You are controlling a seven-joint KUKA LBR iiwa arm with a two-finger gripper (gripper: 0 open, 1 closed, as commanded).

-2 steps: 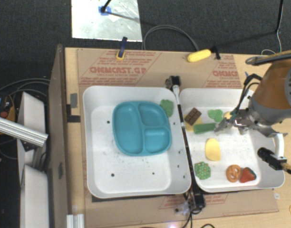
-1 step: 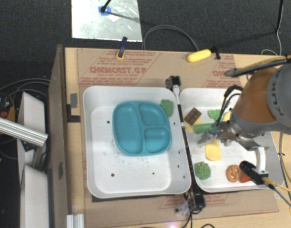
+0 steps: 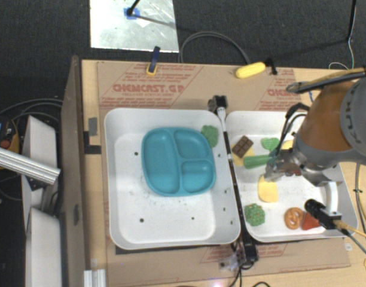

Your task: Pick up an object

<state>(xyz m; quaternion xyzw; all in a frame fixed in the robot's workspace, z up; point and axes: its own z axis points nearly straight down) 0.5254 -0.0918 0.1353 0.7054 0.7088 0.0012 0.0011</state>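
1. Fingers of the gripper (image 3: 273, 173) point down into the right bin (image 3: 255, 122); whether they are parted or closed cannot be told.
2. Just below them lies a yellow block (image 3: 267, 191).
3. Left bin (image 3: 126, 220) holds a blue divided plate (image 3: 177, 161).

The grey arm with its orange band (image 3: 332, 121) reaches in from the right over the right shallow white bin (image 3: 249, 121). Its gripper (image 3: 277, 171) sits just above a pale yellow block (image 3: 267, 191). Near it lie a long green piece (image 3: 255, 159), a brown chocolate-like bar (image 3: 241, 145), a green broccoli floret (image 3: 254, 214) and an orange pretzel (image 3: 293, 217). The left white bin (image 3: 126, 220) bears a blue divided plastic plate (image 3: 178, 161), with a green leafy piece (image 3: 210, 134) at its upper right corner.
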